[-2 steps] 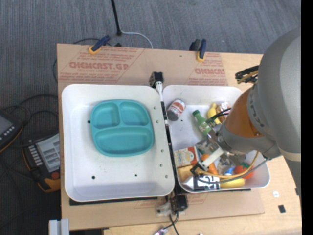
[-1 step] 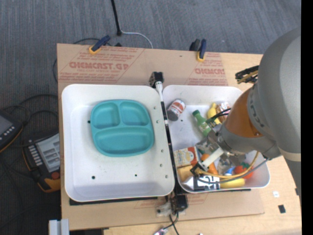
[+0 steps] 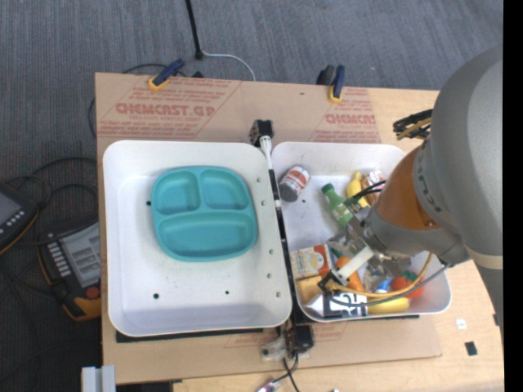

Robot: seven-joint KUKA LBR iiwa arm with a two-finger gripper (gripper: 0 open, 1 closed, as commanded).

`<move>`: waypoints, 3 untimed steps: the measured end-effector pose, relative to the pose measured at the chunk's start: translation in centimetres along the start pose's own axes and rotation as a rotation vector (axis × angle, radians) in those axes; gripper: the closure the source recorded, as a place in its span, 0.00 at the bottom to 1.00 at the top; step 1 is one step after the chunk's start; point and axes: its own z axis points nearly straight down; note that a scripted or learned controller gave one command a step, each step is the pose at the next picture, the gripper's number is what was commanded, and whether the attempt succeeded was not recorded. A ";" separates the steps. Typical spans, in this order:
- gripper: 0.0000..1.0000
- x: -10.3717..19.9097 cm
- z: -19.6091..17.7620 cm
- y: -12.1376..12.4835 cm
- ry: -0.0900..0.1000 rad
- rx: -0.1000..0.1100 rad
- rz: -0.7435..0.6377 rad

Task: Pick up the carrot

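Note:
My gripper (image 3: 353, 250) is low in the right bin (image 3: 319, 155), among a pile of small items near the bin's front. A small orange piece (image 3: 358, 282) that looks like the carrot shows just in front of the gripper, mostly hidden by the gripper and the clutter. I cannot tell whether anything is held. The grey arm with its orange band (image 3: 400, 202) covers the bin's right side.
The right bin also holds a small can (image 3: 292, 180), a green bottle (image 3: 335, 203), a yellow item (image 3: 356, 186), a snack box (image 3: 309, 261), a black-and-white pack (image 3: 346, 305) and a yellow banana (image 3: 389, 305). A teal divided plate (image 3: 204, 213) lies in the left bin (image 3: 131, 300).

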 end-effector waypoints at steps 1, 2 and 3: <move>0.00 0.0 0.0 0.0 0.000 0.000 0.000; 0.00 0.0 0.0 0.0 0.000 0.000 0.000; 0.00 0.0 0.0 0.0 0.000 0.000 0.000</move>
